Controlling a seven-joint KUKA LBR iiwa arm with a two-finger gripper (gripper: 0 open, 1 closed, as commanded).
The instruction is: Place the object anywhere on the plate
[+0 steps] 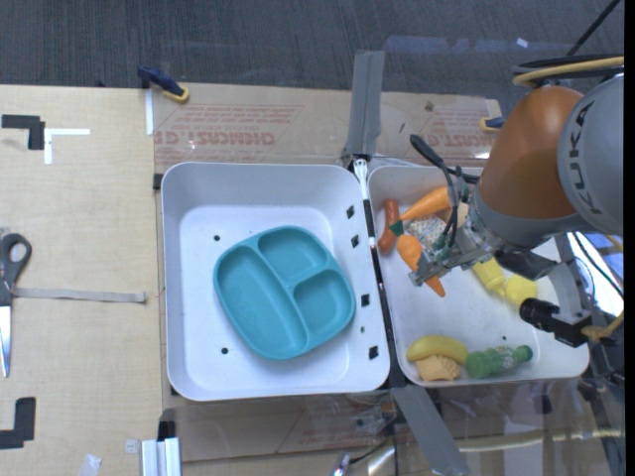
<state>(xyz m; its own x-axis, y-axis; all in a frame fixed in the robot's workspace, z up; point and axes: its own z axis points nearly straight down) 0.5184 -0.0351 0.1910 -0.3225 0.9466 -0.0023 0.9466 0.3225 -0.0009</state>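
Pincer low in the right bin, over the carrots; its grasp state could not be told. Plate lay well to its left in the other bin, past the two rims between. Banana sat nearer the camera.

the plate is plain teal, set in a white bin. the right bin is white too, holding an orange carrot, a yellow banana, a green bottle and a yellow piece. the arm is grey with an orange band. the table is pale wood-coloured; the scissors have grey handles.
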